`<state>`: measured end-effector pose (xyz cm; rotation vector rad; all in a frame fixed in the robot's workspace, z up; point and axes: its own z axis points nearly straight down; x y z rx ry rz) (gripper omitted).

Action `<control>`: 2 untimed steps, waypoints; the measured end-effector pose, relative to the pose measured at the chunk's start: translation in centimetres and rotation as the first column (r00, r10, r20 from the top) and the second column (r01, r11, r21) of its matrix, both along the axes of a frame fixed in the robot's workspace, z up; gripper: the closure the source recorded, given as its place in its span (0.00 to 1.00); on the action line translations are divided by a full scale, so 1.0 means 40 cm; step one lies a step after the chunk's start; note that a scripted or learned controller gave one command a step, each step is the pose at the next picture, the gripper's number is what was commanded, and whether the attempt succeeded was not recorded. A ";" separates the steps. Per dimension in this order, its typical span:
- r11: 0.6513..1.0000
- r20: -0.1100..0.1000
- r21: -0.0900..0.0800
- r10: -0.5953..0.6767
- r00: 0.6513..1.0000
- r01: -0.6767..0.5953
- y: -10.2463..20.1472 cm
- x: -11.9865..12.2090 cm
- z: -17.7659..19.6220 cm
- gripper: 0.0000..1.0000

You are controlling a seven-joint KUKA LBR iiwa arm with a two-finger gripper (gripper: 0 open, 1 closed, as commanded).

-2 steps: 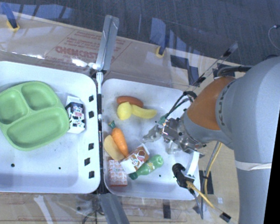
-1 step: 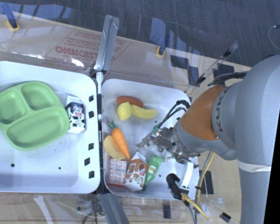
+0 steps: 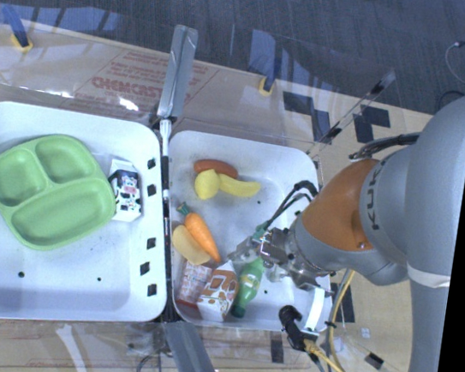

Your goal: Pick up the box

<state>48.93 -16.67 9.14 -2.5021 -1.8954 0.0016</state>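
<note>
At the near wall of the right white plastic bin [image 3: 299, 160] stands a small brown-and-white carton box [image 3: 216, 295], upright, touching a green plastic bottle [image 3: 246, 285] on its right and an orange-red printed packet [image 3: 194, 281] on its left. Just above the bottle hangs the gripper [image 3: 263, 244] of the grey arm [image 3: 401, 215]; whether its fingers are open or closed cannot be told, and nothing is seen between them. Farther in lie a smooth orange carrot [image 3: 202, 232], a yellow lemon [image 3: 206, 185] and a banana [image 3: 240, 188], with bare floor around. In the left white bin [image 3: 42, 300] rest a green divided plate [image 3: 50, 190] and a small cow-pattern carton [image 3: 125, 190], touching.
</note>
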 end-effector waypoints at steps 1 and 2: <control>1.000 -0.001 0.000 0.004 1.000 -0.004 -0.001 0.001 0.024 1.00; 0.995 -0.002 0.000 -0.095 0.995 0.095 0.055 0.214 0.205 1.00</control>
